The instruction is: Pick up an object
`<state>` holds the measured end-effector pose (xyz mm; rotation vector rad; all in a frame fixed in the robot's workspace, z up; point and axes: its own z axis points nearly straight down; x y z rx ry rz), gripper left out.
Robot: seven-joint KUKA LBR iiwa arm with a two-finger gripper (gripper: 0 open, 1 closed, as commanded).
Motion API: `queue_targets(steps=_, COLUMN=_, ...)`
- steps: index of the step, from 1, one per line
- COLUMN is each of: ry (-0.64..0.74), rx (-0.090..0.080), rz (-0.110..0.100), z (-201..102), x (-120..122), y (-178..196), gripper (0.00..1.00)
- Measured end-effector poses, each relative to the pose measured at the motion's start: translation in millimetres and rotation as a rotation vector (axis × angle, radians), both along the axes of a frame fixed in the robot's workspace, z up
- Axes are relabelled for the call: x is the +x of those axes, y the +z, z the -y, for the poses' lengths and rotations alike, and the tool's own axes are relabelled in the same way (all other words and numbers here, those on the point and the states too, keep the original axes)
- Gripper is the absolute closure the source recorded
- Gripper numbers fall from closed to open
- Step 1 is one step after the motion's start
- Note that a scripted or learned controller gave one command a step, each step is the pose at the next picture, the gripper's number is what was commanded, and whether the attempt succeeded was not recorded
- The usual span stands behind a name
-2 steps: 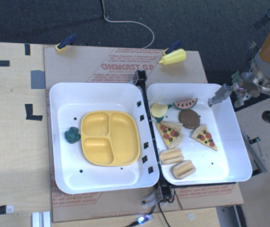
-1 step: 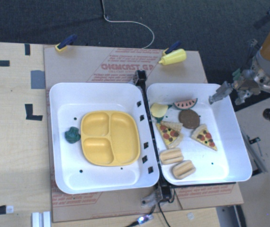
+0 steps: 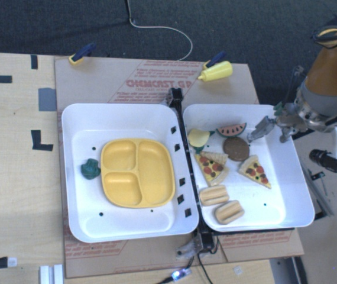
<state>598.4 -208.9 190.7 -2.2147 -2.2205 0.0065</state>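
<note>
Two white bins sit side by side. The left bin [image 3: 74, 158] holds a yellow divided plate [image 3: 138, 171]. The right bin [image 3: 287, 188] holds toy food: pizza slices [image 3: 255, 171], a brown patty [image 3: 236, 148], buns [image 3: 227, 211]. The end effector [image 3: 268, 129] hovers at its far right, grasping nothing; whether it is released or clenched cannot be told.

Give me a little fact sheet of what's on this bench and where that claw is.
left bin: yellow divided plate, green toy beside it
right bin: watermelon slice, brown patty, two pizza slices, two buns, pale round piece
claw: over right bin's far right part, near the patty, holding nothing visible
</note>
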Motion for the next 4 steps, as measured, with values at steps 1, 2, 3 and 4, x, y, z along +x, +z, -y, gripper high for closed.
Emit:
queue_targets(steps=1, ry=-0.001, rx=-0.001, rz=0.001, z=4, x=-4, y=-46, gripper=0.00)
queue_targets(steps=2, ry=-0.001, rx=0.000, rz=0.000, z=8, x=-12, y=-105, gripper=0.00)
queue_targets(steps=3, ry=-0.001, rx=-0.003, rz=0.007, z=8, x=-12, y=-105, gripper=0.00)
queue_targets(steps=4, ry=-0.001, rx=-0.004, rz=0.009, z=8, x=-11, y=-95, gripper=1.00)
